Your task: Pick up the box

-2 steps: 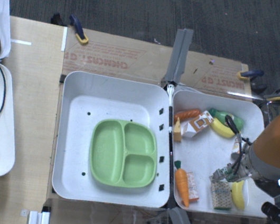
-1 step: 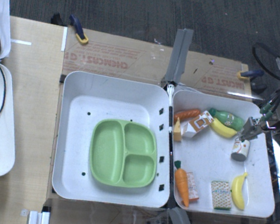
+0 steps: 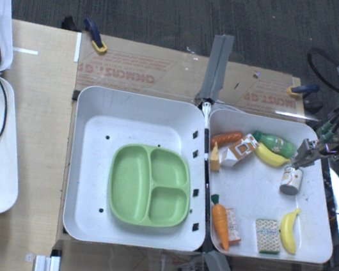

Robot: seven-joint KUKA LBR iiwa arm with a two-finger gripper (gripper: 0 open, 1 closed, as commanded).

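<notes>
The box (image 3: pixel 239 150), a small carton in orange and white with a brown patch, is seen lying tilted in the right bin (image 3: pixel 256 199), near that bin's far left corner. It is hemmed in closely: a carrot (image 3: pixel 227 138) is lodged against its far side, a yellow wedge-shaped piece (image 3: pixel 215 158) is set just beside it toward the bin's left wall, and a yellow banana (image 3: pixel 271 156) is laid just to its right, with a green bottle (image 3: pixel 274 144) touching the banana along the far wall.

The pincer (image 3: pixel 302 155) is held over the right bin's far right part, well apart from the box, directly above a small white can (image 3: pixel 291 179) lying on its side; whether its fingers are apart or together cannot be told.

Toward the near edge of the same bin, a second carrot (image 3: pixel 220 219) is found beside a small pinkish packet (image 3: pixel 233 232), then a pale patterned packet (image 3: pixel 267 236) and a second banana (image 3: pixel 289 231) near the near right corner.

In the left bin (image 3: pixel 89 150) a green divided plate (image 3: pixel 150 186) with three compartments is placed.

On the counter (image 3: pixel 43 77) behind the bins, a cardboard sheet (image 3: pixel 142 68) is printed with red lettering, seen upside down and not fully legible. Blue clamps (image 3: pixel 95 35) are fixed at its far edge.
</notes>
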